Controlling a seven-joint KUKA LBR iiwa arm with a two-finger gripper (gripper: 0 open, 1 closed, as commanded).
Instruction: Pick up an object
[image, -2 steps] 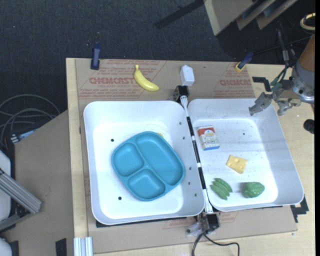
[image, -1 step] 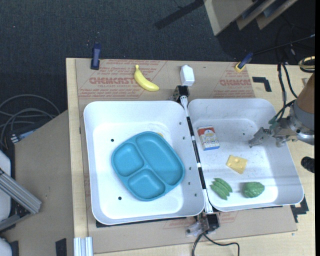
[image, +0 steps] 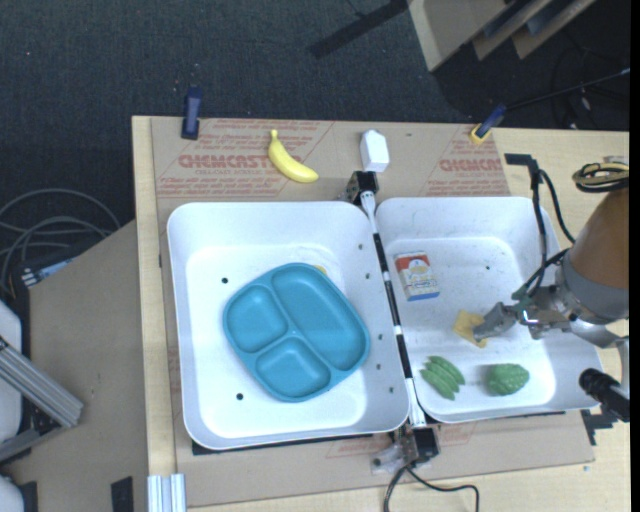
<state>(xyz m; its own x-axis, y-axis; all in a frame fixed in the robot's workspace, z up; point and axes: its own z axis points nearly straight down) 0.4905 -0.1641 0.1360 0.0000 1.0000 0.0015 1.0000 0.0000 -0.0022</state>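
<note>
Your gripper (image: 492, 324) sits low inside the right bin (image: 455, 212), reaching in from the bin's right wall, its tip right against the small yellow piece (image: 468, 326). You can't tell from this angle whether the fingers are apart or closed, or whether they have the yellow piece between them; the tip just overlaps the piece's right edge.

Use the yellow piece as your anchor. The small carton (image: 417, 276), white with a red top and blue side, lies just up-left of it, flat on the bin floor. The green pea pod (image: 442, 375) lies below and slightly left of it, near the bin's front wall. The green leafy lump (image: 507, 378) sits below-right of it, beside the pea pod but apart from it, and just under the gripper body. None of these three touches the yellow piece.

Well left of the yellow piece, past the divider between bins, the left bin (image: 200, 245) holds a blue three-compartment plate (image: 294, 330), lying flat near the bin's middle.

Far up-left of the yellow piece, outside both bins on the cardboard-covered bench (image: 240, 160), a banana (image: 289, 161) lies near the back edge. A white clip-like block (image: 375, 150) sits above the junction of the bins.

The arm's orange band (image: 606, 235) shows right of the yellow piece, above the grey wrist.
</note>
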